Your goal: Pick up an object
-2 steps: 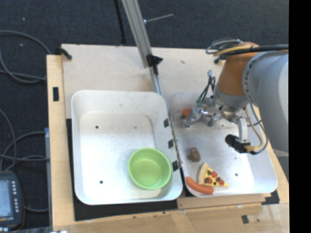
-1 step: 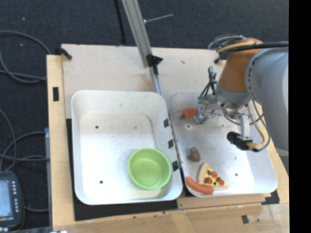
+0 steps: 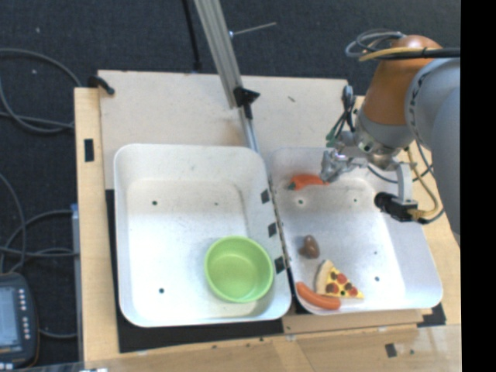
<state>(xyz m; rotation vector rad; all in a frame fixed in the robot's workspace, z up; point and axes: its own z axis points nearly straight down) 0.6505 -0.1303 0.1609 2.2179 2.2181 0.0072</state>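
Observation:
In the right bin an orange carrot-like piece lies near the back wall. My gripper hangs just to its right, its tip close to or touching the piece's right end. A small brown lump sits mid-bin. A pizza slice toy and a red sausage lie at the front edge. A green bowl rests in the front right corner of the left bin.
A slanted aluminium post rises from behind the bins, its base by the divide between them. A black clamp with cables hangs over the right bin's right side. Wooden bench lies bare behind the bins.

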